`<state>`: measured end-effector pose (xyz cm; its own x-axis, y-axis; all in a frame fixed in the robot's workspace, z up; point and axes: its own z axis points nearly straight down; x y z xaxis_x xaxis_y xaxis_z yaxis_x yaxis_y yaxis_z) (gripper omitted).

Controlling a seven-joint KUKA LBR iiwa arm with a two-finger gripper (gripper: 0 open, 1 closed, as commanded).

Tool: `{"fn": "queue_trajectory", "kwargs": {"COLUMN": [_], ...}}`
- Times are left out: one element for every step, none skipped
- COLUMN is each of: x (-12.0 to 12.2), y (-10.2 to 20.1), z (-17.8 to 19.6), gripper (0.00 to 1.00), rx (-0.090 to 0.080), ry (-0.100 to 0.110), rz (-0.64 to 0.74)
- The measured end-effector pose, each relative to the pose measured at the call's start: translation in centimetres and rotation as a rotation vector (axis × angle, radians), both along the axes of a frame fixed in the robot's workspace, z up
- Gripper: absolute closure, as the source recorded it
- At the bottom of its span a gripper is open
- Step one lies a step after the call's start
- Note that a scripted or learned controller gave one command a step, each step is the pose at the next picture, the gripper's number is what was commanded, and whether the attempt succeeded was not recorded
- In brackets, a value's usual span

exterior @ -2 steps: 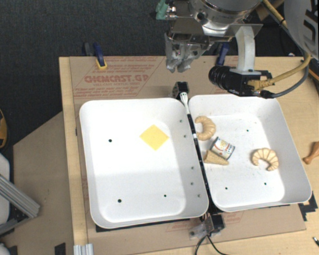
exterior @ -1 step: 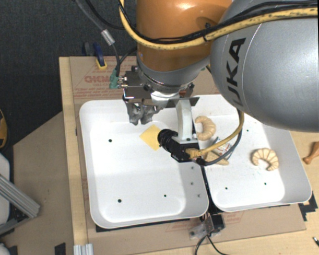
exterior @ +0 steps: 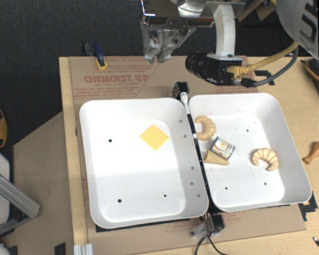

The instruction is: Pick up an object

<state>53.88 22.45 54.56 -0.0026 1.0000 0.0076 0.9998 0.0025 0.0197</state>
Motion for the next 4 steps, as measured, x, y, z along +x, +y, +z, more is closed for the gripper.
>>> {"fn": "queue_trajectory", "kwargs": {"x": [-6.3, -6.0, -6.0, -6.1], "y": [0.0, 0.0, 0.0, 0.0], "z": [-5.6, -2.9, -1.0, -16.3], "gripper": [1.00, 1.00, 1.00, 1.00], "rx": [-0.009, -0.006, -0.006, -0.015], "ry": [0.028, 0.016, 0.016, 0.036], "rz": [0.001, -0.001, 0.000, -0.004]}}
